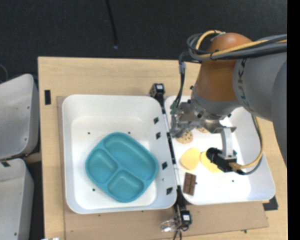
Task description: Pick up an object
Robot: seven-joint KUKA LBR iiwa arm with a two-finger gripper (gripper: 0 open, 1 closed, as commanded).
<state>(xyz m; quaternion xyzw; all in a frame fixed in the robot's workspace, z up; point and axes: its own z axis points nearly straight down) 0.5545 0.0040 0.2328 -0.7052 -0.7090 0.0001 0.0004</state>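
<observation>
Over right bin (255,189), hand (182,126) by cookie (186,135), grip unclear, yellow pieces (190,158), brown block (189,183) near

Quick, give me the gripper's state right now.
Gripper: cannot be told from this view; it sits low over the right bin, by the cookie.

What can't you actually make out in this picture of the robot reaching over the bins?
- Gripper: the wrist hides its fingers from above.
- Cookie: partly under the gripper; whether it is touched is unclear.
- Right bin: its far part lies beneath the arm.
- Yellow pieces: too small to identify.
</observation>
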